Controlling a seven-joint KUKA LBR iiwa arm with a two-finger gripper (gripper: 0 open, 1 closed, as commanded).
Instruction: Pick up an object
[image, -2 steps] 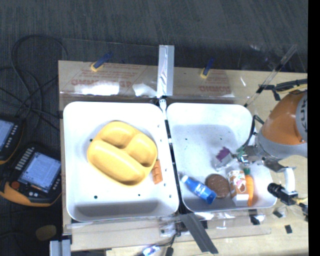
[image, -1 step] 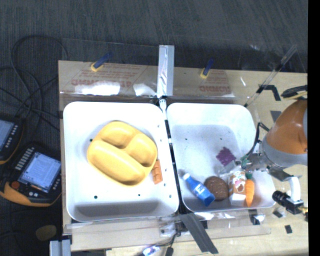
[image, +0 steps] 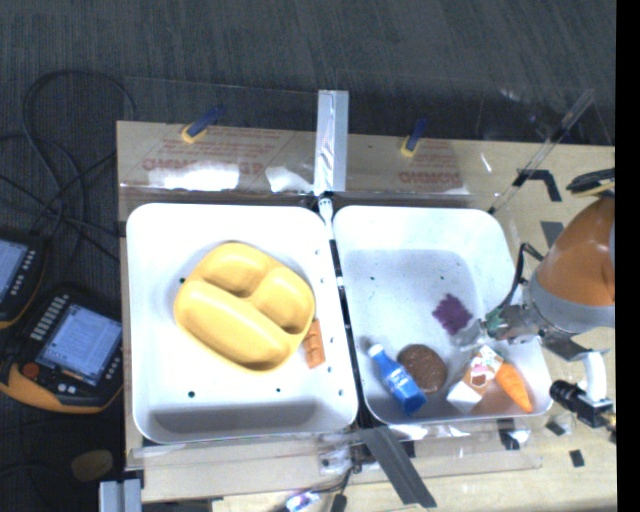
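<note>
Gripper (image: 497, 326) is sitting at the right rim of the right bin (image: 420, 225), under the orange band of the arm (image: 580, 265). Whether the claw is released or clenched: cannot tell, the wrist is hiding that end from this angle. Nothing is showing up as grasped.

Risks, as a judgement. The claw is working right against the bin wall, so a descent here is likely scraping the rim or pinching at the corner instead of closing around anything. The nearest pieces are crowding together: an orange carrot (image: 514, 386) is lying touching a small white carton (image: 478, 378), both jammed into the front right corner. A grab there is liable to be catching two things at once, or nudging one under the other. The carrot is tapered and smooth-looking, so it is probably slipping out of a pinch.

Other candidates in the same bin: a brown roundish lump (image: 424, 366) touching a blue bottle (image: 397, 378) with a white cap, lying tilted near the front wall; a purple piece (image: 453, 313), flat, apart from the rest, nearer the claw.

Left bin (image: 160, 400) is holding a large yellow plush-looking shape (image: 243, 303) and a small orange strip (image: 314, 343) beside it, well apart from the arm.
</note>
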